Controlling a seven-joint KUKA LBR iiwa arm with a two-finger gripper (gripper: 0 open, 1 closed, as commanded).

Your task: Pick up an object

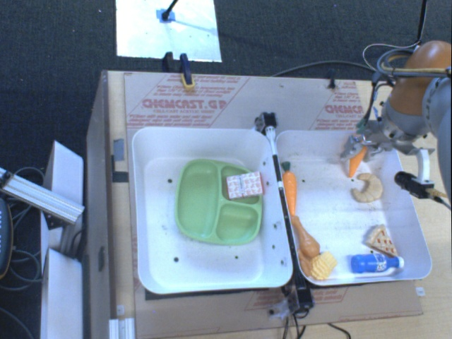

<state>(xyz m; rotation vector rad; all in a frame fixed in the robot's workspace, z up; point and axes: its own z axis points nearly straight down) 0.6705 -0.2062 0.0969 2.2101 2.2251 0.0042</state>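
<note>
Room lies open across the middle of the right shallow white bin [417, 221], with items ringing its walls. Clamped between the fingers of the grey two-finger gripper [355, 154], near the far wall, hangs a small orange carrot-shaped toy [355, 162]. Just below lies a tan croissant [367, 188]; a blue bottle [376, 263] and waffle wedge [382, 241] sit nearer, well apart.

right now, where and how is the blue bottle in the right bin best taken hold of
Take the blue bottle across the middle of its body, coming straight down from above. It lies on its side along the right bin's near wall, white cap end pointing right, so the fingers should close across its narrow width. The waffle piece lies just behind it, so the far finger has little room there.
</note>
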